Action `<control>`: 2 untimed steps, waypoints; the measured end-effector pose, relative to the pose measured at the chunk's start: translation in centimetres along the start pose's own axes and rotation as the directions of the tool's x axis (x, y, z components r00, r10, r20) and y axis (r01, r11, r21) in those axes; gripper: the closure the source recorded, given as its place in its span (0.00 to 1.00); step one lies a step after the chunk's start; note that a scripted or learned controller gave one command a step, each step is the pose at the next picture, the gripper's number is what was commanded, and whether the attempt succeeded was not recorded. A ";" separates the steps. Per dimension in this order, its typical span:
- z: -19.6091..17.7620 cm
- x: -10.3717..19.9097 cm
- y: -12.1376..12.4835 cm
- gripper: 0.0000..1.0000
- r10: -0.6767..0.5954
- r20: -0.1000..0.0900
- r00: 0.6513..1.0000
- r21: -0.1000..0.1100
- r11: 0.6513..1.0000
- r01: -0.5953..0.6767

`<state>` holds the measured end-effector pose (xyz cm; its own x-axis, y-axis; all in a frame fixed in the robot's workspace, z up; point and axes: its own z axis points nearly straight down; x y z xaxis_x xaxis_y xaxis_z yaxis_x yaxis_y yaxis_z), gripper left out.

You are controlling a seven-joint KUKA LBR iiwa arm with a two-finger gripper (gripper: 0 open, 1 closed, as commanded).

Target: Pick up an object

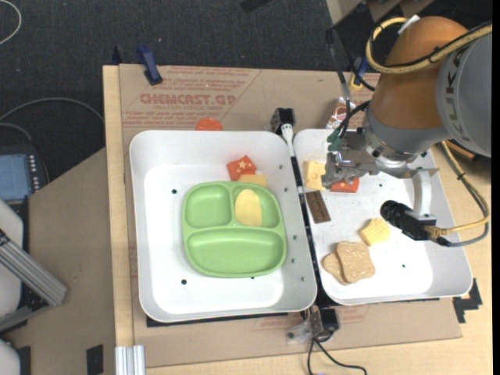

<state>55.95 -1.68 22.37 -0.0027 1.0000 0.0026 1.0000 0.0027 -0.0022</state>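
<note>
End effector [344, 170]: low in right bin [437, 276], finger opening cannot be judged | Target: red block [344, 183] directly beneath it, touching or nearly | Grasp unconfirmed | Yellow piece [314, 173] just beside, leftward.

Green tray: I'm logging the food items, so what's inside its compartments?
The green tray holds one pale yellow piece in its upper right compartment. The other two compartments show bare green; nothing covers them.

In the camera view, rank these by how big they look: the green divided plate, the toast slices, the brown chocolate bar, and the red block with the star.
Largest to smallest:
1. green divided plate
2. toast slices
3. brown chocolate bar and red block with the star, too alike to rank.
</note>
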 end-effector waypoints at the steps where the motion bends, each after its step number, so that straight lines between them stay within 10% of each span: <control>1: -2.2 2.7 -2.0 1.00 -0.001 0.000 1.000 -0.001 1.000 0.001; 2: -3.6 2.3 -2.4 1.00 0.003 0.002 1.000 -0.006 1.000 -0.003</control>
<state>53.50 0.57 26.00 0.0003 1.0000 0.0001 1.0000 -0.0003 0.0034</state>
